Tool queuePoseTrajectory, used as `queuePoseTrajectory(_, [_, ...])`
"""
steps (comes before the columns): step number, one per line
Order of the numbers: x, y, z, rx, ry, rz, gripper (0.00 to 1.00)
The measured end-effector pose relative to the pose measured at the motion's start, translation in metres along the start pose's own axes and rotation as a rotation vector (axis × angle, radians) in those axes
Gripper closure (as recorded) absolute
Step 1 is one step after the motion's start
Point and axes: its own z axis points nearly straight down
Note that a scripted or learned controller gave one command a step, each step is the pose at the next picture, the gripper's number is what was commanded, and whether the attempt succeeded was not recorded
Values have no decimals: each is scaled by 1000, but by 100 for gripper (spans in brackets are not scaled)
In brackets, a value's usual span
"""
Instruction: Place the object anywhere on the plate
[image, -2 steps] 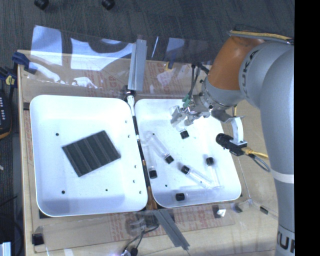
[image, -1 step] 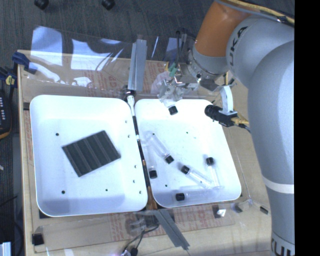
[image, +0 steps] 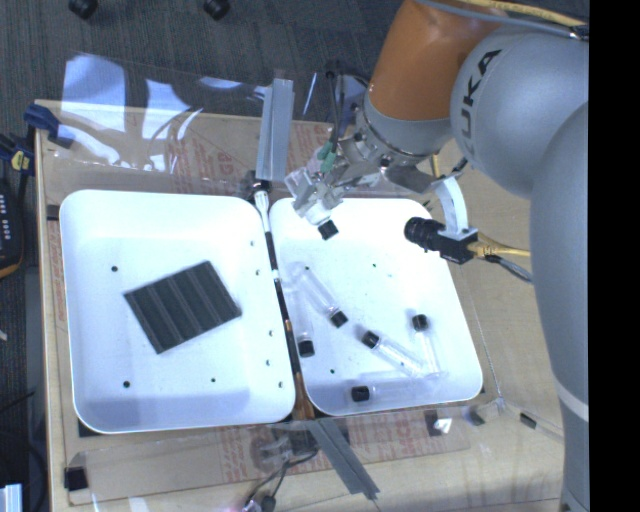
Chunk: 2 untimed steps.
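Here, the objects are small clear tubes with black caps, scattered in the right bin (image: 455, 345). One tube (image: 318, 297) lies slanted near the bin's middle with its black cap toward the lower right; another tube (image: 400, 352) lies toward the front right corner, and a third piece (image: 425, 335) sits just beside it with a black cap at its top. A small black cap (image: 306, 348) rests close to the bin's left wall, and one more black piece (image: 360, 393) lies by the front rim. Another small black piece (image: 327, 229) shows at the back of this bin, just under the gripper (image: 318, 200); whether it is pinched between the fingers or merely lies on the bin floor cannot be told, and whether the fingers are spread or closed is likewise unclear. The plate (image: 182, 305), a dark ribbed rectangle, lies tilted in the left bin (image: 100, 230), well apart from the tubes, with nothing on it. The grey arm (image: 520, 110) reaches in from the right, its orange band (image: 425, 60) above the wrist, and part of the lettering "KUKA" reads on the grey shell. A black cylinder (image: 432, 236) with a cable juts out beside the wrist over the right bin's back edge.
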Motion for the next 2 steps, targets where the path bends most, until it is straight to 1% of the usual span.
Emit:
queuePoseTrajectory(1, [115, -3, 73, 3, -1, -38, 100])
queuePoseTrajectory(2, [176, 68, 173, 3, -3, -26, 100])
